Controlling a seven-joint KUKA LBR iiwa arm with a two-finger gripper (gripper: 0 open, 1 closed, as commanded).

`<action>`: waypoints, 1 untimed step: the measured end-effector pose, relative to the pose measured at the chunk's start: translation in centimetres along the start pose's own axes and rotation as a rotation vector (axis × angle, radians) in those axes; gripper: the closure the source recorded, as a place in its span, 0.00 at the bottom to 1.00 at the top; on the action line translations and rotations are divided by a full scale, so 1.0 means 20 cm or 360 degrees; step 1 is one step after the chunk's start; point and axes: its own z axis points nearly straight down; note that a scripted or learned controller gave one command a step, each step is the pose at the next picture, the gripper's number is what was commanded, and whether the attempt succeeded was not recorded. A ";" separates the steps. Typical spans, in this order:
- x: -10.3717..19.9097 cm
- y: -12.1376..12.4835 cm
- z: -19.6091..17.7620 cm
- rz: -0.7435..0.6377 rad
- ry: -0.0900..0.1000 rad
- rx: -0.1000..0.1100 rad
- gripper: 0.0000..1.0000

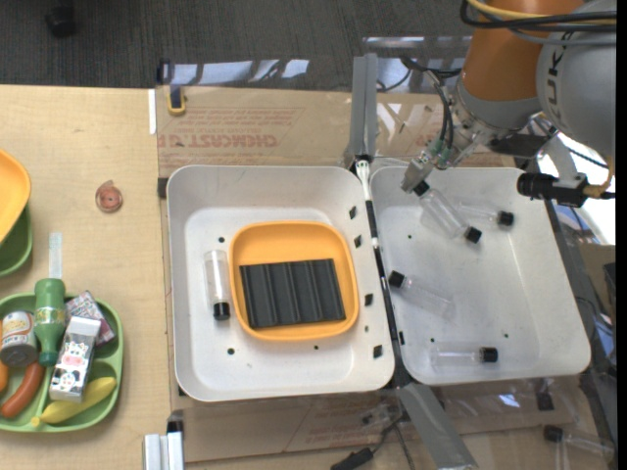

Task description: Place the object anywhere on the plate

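An orange square plate (294,241) with a dark ridged insert lies in the left white bin (196,360). Beside its left edge lies a clear vial (216,280) with a black cap. The right bin (549,341) holds several more clear, black-capped vials: one (446,213) near the back, one (416,292) by the left wall, one (460,357) at the front. My gripper (421,176) hangs over the back left corner of the right bin, just above and left of the back vial. Nothing shows in its grasp.
On the wooden bench to the left stand a green tray (108,399) of toy food, an orange bowl (8,199) and a small pink disc (109,197). Cardboard (235,130) lies under the bins. A metal divider post (364,106) stands between the bins at the back.
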 end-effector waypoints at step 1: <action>-0.17 -0.15 0.05 -0.0186 -0.0001 -0.0001 1.00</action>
